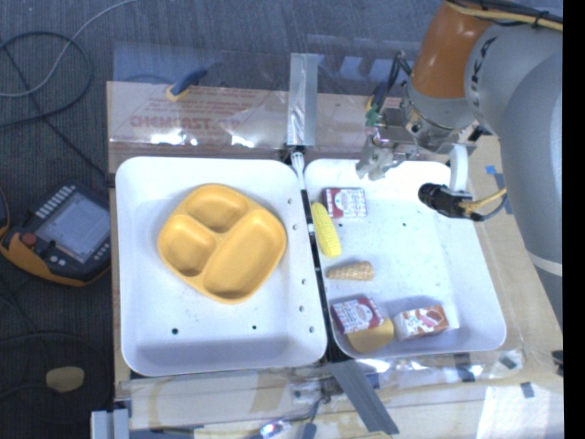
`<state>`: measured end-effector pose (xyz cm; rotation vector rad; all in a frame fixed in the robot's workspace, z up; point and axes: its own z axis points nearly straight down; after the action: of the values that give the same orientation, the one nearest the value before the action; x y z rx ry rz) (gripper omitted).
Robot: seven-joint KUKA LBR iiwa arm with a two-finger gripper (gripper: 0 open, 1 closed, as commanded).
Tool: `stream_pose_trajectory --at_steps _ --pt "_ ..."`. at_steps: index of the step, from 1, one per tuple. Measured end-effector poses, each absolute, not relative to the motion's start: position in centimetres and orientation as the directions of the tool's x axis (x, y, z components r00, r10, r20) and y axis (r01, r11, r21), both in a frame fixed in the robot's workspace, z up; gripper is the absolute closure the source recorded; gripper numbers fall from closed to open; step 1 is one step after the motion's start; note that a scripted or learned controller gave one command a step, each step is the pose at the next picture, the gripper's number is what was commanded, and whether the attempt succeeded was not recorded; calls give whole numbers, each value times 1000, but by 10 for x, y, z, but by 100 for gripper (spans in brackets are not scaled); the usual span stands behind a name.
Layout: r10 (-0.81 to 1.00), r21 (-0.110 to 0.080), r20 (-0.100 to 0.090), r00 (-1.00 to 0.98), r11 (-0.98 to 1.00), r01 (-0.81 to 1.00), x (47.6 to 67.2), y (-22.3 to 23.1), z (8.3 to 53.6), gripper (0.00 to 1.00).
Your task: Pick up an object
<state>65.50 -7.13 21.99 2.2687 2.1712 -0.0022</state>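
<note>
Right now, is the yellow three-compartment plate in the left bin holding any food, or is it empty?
Empty. The yellow three-compartment plastic plate shows bare yellow in all three sections; the toy food lies in the right white bin.

A sectioned plate (222, 241) lies in the left bin (137, 337); what seem food items (350, 270) lie in the right bin (466, 282).

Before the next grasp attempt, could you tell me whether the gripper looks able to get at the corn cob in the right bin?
Probably yes: the corn cob lies uncovered by the divider, and the gripper hovers nearby.
</note>
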Motion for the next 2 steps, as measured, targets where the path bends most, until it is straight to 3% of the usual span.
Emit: stream_pose_trajectory --at_steps 1,2 --pt "1000 -3 -4 21 -21 1000 647 -54 183 100" --pt "925 -3 -3 380 -380 925 626 -47 183 100"
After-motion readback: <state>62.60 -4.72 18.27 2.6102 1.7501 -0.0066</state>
